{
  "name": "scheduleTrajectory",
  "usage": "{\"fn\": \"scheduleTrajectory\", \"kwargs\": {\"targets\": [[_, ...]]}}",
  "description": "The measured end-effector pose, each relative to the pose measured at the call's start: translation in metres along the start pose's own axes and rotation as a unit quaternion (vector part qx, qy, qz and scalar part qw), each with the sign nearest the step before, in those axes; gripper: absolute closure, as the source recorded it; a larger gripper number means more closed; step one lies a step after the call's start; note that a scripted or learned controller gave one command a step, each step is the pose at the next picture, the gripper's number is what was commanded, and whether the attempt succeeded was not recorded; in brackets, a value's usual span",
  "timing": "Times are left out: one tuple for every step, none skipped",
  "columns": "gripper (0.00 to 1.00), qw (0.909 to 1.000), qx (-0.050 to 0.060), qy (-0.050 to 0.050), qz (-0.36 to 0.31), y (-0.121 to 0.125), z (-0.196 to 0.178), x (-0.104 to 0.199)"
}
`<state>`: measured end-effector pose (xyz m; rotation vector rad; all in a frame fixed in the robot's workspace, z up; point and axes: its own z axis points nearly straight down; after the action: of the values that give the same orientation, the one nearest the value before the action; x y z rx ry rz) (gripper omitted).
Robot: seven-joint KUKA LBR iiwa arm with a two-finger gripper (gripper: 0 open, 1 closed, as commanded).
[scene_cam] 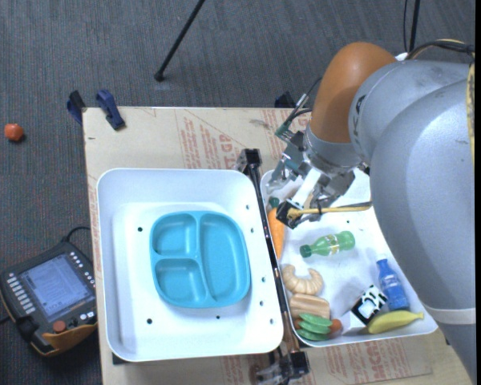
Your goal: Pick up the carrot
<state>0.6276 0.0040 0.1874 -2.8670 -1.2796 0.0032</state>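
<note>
The carrot is an orange piece lying against the left wall of the right bin, near the divide between the two bins. The gripper hangs over the far left corner of that bin, just beyond the carrot's upper end and close above it. The wrist and its fittings hide the carrot's far tip. Nothing can be made out between the gripper's tips.
In the right bin lie a green bottle, a croissant, a bun, a green vegetable, a blue bottle, a black-and-white item and a banana. The left bin holds a blue divided plate.
</note>
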Motion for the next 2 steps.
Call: {"fn": "scheduleTrajectory", "kwargs": {"targets": [[0.00,0.9988,0.001,-0.001,0.048,-0.008,0.000,-0.001],[0.00,0.9999,0.001,0.000,-0.013,-0.052,0.000,-0.052]]}}
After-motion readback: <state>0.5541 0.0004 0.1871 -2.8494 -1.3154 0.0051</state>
